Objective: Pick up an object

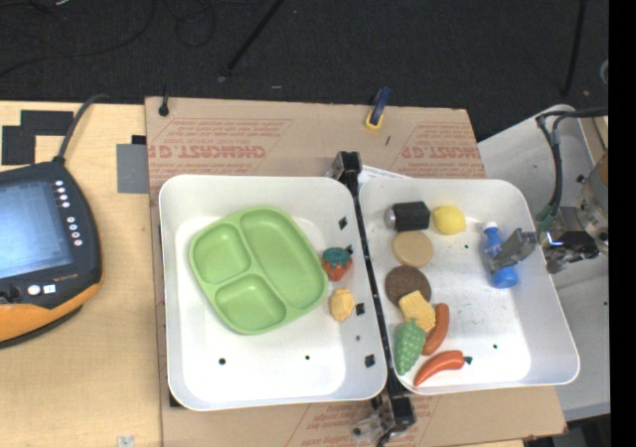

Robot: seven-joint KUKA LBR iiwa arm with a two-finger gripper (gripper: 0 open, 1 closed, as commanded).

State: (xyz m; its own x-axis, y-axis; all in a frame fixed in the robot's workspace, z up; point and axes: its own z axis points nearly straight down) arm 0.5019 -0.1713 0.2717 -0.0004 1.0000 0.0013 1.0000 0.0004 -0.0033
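Observation:
The right bin (542, 336) holds several toy foods: a black block (407, 215), a yellow lemon (449, 220), a tan disc (411, 250), a brown disc (405, 284), a yellow piece (417, 311), a green piece (408, 346), a red sausage (437, 328) and an orange pepper (440, 366). A blue and white object (499, 258) lies near the bin's right wall. My gripper (519, 246) reaches in over that wall and sits right beside the blue object, touching or nearly touching it.
The left bin (199, 375) holds a green divided plate (256, 268), a toy strawberry (338, 261) and a small yellow piece (341, 306). A teach pendant (40, 236) lies at far left. A clamp (377, 109) sits on the cardboard behind the bins.

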